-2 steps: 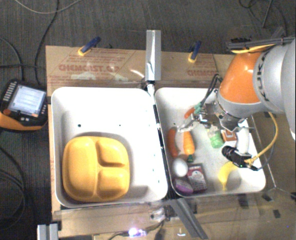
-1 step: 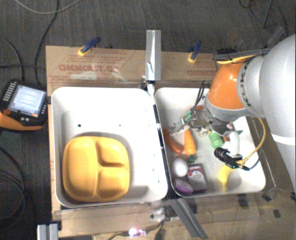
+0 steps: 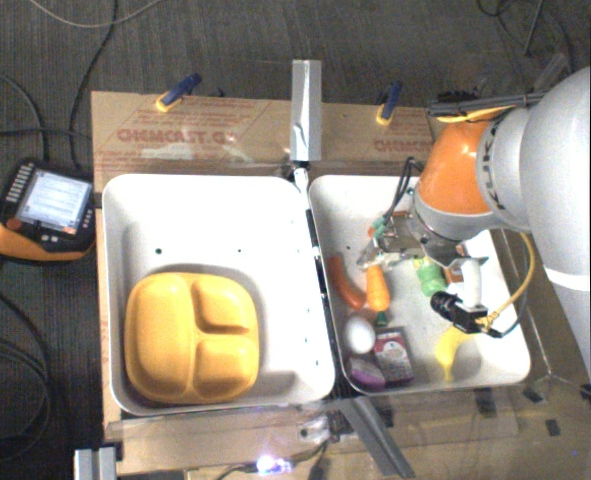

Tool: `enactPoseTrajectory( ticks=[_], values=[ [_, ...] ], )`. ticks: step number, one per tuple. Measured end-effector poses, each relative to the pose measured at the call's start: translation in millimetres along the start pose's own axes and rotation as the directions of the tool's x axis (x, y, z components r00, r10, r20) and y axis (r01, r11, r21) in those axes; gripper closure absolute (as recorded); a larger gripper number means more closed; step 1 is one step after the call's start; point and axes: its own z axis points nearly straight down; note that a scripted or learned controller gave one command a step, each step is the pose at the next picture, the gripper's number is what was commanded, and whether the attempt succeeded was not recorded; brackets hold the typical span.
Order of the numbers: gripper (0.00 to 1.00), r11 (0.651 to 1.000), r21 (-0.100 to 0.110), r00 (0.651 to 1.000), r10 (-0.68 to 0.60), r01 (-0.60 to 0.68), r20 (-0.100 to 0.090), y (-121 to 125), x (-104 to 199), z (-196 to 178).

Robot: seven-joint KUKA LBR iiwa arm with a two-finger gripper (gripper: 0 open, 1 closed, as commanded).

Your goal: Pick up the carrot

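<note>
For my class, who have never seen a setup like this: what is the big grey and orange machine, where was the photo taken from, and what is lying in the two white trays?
The photo comes from one camera fixed above a bench, looking down at a slant. The grey and orange machine is a robot arm reaching in from the right. Its gripper, a two-finger claw, sits just above the carrot in the right tray. Whether it grips the carrot cannot be told. Nearby lie a sausage, a white egg, a small dark packet, a green item and a yellow item. The left tray holds a yellow divided plate.
</note>
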Motion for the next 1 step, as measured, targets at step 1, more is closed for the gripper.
enactPoseTrajectory(
  ticks=[1],
  values=[
    [1.00, 0.998, 0.012, 0.999, 0.054, -0.054, 0.000, 26.5, 64.4, -84.0]
  ],
)
